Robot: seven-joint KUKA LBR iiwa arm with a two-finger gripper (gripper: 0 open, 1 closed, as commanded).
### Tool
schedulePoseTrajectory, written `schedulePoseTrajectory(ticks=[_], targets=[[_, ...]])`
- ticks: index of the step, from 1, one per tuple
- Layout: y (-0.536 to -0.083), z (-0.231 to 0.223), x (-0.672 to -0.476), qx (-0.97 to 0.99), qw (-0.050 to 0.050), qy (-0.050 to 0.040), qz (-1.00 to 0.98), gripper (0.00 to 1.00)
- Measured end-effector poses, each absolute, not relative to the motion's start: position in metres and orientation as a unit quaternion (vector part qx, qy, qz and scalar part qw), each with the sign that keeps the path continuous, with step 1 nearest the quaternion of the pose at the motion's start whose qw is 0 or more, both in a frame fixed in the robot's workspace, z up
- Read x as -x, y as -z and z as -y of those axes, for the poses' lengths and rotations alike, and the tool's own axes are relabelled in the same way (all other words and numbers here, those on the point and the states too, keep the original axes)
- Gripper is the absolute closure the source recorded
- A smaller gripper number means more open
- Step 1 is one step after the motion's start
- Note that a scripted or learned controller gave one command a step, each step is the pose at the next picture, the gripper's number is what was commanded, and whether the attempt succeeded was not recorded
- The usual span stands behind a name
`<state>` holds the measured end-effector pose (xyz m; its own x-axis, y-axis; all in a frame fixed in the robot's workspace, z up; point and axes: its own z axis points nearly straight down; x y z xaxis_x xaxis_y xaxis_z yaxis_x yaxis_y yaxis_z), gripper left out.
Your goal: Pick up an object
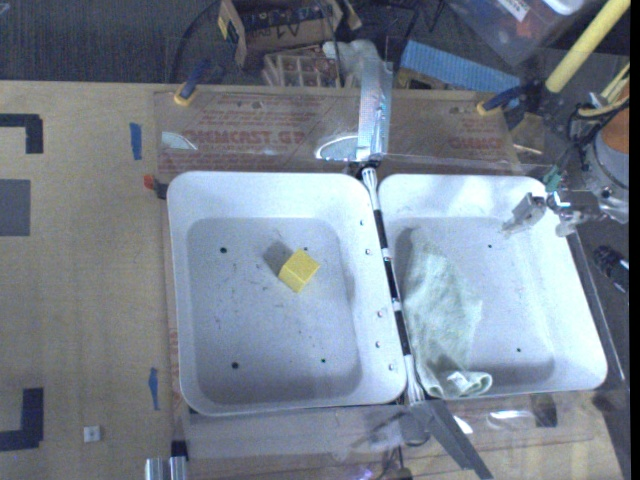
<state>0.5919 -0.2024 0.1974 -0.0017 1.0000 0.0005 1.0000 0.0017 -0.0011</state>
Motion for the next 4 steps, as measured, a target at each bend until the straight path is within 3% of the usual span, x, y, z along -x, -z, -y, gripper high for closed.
schedulePoseTrajectory(ticks=[1,2,3,4], targets=[[-0.123,0.187,-0.563,0.749,0.001,-0.0003,0.662,0.0],[-0.088,0.137,-0.601,0.717,-0.003,0.002,0.697,0.0],[-0.1,0.137,-0.602,0.717,-0.005,0.0042,0.697,1.0],[-0.185,0.082,-0.602,0.771,-0.001,0.0001,0.636,1.0]])
